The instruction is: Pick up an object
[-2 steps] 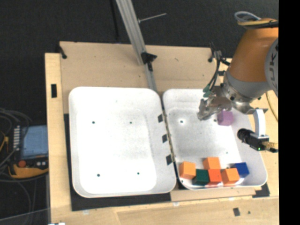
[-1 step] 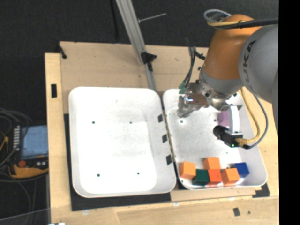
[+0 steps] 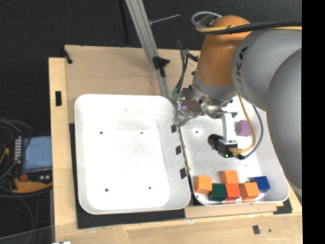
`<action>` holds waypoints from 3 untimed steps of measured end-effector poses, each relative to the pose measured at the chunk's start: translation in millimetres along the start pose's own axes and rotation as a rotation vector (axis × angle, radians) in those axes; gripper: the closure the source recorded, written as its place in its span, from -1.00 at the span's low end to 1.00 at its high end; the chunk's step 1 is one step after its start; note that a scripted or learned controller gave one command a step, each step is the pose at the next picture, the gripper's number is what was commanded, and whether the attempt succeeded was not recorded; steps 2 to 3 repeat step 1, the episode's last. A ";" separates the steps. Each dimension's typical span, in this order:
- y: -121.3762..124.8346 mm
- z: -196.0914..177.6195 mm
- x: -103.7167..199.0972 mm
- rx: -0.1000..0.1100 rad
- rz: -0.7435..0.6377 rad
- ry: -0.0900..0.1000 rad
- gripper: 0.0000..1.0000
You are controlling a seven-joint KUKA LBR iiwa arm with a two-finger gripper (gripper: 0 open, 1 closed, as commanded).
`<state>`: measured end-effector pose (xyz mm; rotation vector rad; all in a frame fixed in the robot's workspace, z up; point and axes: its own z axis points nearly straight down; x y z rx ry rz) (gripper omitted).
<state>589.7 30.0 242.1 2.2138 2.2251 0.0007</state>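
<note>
The right bin [image 3: 200, 136] holds a cluster of blocks at its near edge: an orange block [image 3: 204, 183], a green block [image 3: 218, 191], several more orange ones around [image 3: 232, 183], and a blue block [image 3: 261, 183]. A purple object [image 3: 244, 128] lies further back, partly hidden by the arm's cables. My gripper [image 3: 185, 110] hangs under the orange-banded wrist at the back left corner of the right bin, close to the divider between the bins. It is well away from the blocks, and the wrist hides most of it.
The left bin [image 3: 124, 151] lies beside the right one. A slanted metal rail [image 3: 144, 34] rises behind the bins, close to the wrist. A black cable fitting [image 3: 221, 144] dangles over the right bin. A blue device [image 3: 38, 154] sits off the bench at left.
</note>
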 end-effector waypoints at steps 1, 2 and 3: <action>8.3 11.7 46.6 -0.001 0.000 0.000 1.00; 8.3 11.7 46.6 -0.001 0.000 0.000 1.00; 8.3 11.7 46.6 -0.001 0.000 0.000 1.00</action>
